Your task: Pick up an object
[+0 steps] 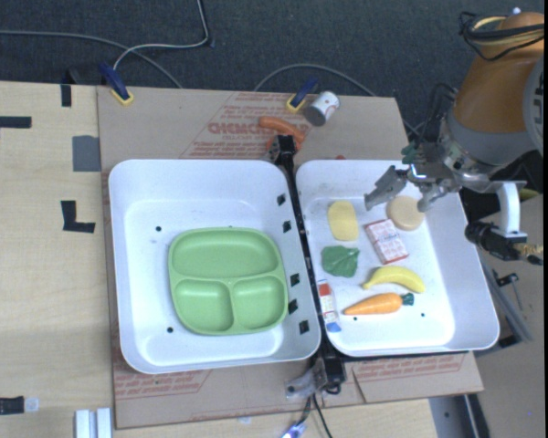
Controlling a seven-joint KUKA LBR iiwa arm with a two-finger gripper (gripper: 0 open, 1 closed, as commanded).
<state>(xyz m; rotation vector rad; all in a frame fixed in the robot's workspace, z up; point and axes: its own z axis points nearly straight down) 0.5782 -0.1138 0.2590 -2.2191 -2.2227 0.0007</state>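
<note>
We see two shallow white bins side by side, the left bin (pixel 128 190) and the right bin (pixel 457 328), touching along their middle edge, and in the left one a green plate (pixel 226 279) with three compartments lies flat. Both bins rest on a brown cardboard sheet (pixel 164 126) with red print, which lies on the pale wooden desk (pixel 27 263) that has some black tape marks (pixel 73 217). At the far edge of the cardboard we notice two blue and yellow clamps (pixel 117 82), a small grey cylinder (pixel 321 108) just beside the right clamp, an orange piece (pixel 281 126), and a thin white cable (pixel 201 16) on the dark floor (pixel 365 26) behind.
</note>
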